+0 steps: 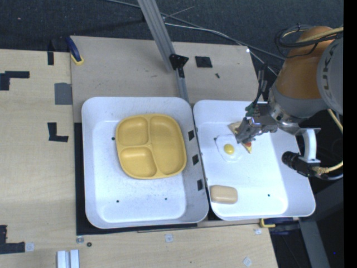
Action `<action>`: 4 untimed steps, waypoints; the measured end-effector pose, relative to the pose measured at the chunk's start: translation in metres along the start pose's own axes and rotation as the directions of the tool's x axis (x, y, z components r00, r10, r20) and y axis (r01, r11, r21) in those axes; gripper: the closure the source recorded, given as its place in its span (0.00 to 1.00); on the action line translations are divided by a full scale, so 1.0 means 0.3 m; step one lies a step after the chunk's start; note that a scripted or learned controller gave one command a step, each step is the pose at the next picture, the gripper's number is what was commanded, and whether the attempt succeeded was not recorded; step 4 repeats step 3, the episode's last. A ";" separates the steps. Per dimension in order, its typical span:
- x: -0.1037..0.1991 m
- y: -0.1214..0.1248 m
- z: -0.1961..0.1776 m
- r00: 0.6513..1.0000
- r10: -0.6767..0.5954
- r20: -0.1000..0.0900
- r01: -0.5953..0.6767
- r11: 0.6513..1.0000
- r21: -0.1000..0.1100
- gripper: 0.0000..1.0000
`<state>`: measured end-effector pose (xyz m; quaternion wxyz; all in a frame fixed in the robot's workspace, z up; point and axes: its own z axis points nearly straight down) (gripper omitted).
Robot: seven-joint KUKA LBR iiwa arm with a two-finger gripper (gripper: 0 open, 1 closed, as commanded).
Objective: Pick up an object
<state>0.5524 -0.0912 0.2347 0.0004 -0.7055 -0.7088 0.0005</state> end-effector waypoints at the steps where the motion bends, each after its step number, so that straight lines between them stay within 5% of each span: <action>1: 0.173 0.067 -0.024 1.000 -0.002 -0.001 0.002 1.000 -0.001 1.00; 3: 0.544 0.164 0.006 1.000 -0.002 0.000 0.002 1.000 0.000 1.00; 4: 0.544 0.164 0.006 1.000 -0.002 0.000 0.002 1.000 0.000 1.00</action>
